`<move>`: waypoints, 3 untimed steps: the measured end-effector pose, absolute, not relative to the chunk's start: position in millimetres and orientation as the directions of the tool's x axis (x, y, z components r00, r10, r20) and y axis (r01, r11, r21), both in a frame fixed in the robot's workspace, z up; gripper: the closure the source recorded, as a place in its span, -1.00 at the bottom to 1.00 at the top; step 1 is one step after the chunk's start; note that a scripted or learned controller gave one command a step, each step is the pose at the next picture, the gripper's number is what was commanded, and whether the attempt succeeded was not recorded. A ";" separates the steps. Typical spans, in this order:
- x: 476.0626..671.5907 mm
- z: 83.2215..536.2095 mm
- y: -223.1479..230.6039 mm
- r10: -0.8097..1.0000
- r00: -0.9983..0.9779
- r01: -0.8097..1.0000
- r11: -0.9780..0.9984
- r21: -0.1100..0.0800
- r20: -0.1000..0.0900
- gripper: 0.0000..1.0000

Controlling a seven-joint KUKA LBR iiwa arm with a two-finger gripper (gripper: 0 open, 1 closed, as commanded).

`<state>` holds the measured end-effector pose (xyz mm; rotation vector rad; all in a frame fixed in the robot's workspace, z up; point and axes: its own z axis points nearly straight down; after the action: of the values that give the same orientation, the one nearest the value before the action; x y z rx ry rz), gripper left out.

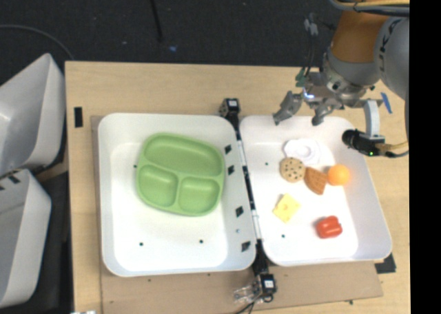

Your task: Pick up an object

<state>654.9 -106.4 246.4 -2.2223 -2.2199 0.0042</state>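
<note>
The claw hung with its fingers spread wide and nothing between them, over the right bin at its twelve o'clock rim. Toward six o'clock from the claw lay a white ring, then a cookie. At three o'clock of the cookie sat a brown wedge touching an orange ball. Lower lay a yellow cheese piece and a red pepper. The left bin held a green divided plate on the counter

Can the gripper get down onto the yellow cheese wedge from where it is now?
Probably yes. The gripper hangs open above the right bin's far edge, and the yellow wedge lies apart from the cookie and red pepper, nothing over it.
</note>
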 end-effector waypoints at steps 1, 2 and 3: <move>654.7 200.7 -100.1 1.000 -0.001 1.000 0.001 -0.003 -0.001 -1.00; 653.4 137.7 -105.1 1.000 0.003 1.000 -0.003 -0.005 -0.002 -1.00; 655.6 153.7 -105.9 1.000 0.005 1.000 -0.005 0.004 -0.002 1.00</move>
<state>655.6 -105.9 153.7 -2.2299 -2.2188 -0.0022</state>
